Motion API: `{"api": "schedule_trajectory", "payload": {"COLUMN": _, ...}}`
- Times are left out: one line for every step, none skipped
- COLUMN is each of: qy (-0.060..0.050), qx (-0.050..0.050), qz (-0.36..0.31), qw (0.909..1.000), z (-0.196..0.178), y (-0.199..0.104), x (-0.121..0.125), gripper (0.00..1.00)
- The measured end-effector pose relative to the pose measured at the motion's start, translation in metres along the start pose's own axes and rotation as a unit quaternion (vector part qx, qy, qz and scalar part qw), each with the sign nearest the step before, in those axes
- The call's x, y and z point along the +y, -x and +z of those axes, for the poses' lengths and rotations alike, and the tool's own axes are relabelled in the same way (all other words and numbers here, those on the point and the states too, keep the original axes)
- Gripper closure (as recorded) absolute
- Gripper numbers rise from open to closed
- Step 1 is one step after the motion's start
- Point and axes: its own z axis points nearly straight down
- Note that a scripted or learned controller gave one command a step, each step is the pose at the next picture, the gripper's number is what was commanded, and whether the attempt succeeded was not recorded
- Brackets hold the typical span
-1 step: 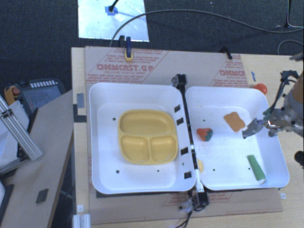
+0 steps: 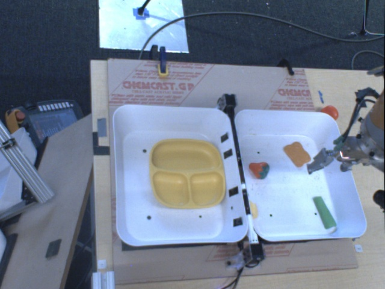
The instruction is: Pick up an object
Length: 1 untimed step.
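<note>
The right bin (image 2: 283, 233) holds a small red and green piece (image 2: 259, 170) near its left side. An orange flat piece (image 2: 296, 154) lies toward its back, and a green stick (image 2: 324, 212) lies at its front right. A small pale yellow bit (image 2: 254, 209) rests by the bin's left wall. My gripper (image 2: 325, 159) reaches in over the right bin's right side, just right of the orange piece and above the green stick. Nothing is seen held in it.
The left bin (image 2: 129, 161) holds a yellow divided tray (image 2: 186, 173). A black divider strip (image 2: 236, 167) runs between the bins. A red-orange ball (image 2: 329, 111) sits outside the right bin's back right corner. Cardboard (image 2: 198, 83) lies under both bins.
</note>
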Motion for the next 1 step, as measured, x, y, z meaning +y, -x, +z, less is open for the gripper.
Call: {"api": "schedule_trajectory", "payload": {"qy": -0.001, "qx": 0.000, "qz": 0.001, "qw": 1.0000, "z": 0.0586, "y": 0.0071, "x": 0.0037, "gripper": 0.00}}
